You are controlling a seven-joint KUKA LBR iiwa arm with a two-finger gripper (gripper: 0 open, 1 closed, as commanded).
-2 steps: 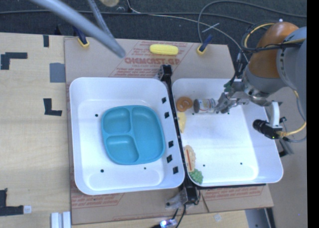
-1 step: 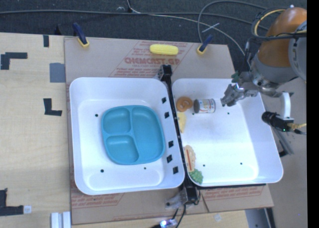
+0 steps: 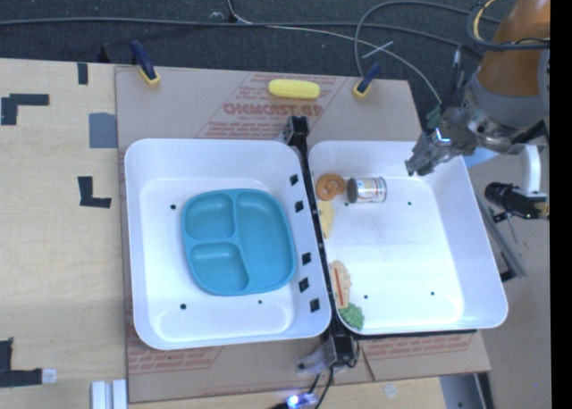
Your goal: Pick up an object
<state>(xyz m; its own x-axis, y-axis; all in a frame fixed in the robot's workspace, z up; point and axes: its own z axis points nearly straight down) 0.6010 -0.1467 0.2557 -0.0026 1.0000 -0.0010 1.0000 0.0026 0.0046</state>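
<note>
Step in hand: approach; nothing is lifted yet, as I judge it, since every object lies on a bin floor.
Gripper (image 3: 424,162): poised over the far right corner of the right bin (image 3: 447,246), reaching in from the right on the grey arm (image 3: 500,99) with its orange band.
Jaws: too small and dark against the bin wall to tell whether they are spread or pressed together; no object is seen between them.
Nearest candidate: a small tin can (image 3: 367,190) lying on its side near the right bin's far edge, a short way left of the gripper.
Other candidates: a brown doughnut-like toy (image 3: 330,187) just beside the can; a hot-dog-like toy (image 3: 340,282) and a green leafy piece (image 3: 351,315) along the right bin's left wall, toward the near corner.
Left bin (image 3: 152,220): carries a blue divided plate (image 3: 239,241) at its middle.
Next move calls for: shifting left over the can, then descending with the jaws set across its round body, because a can on its side may roll.
</note>
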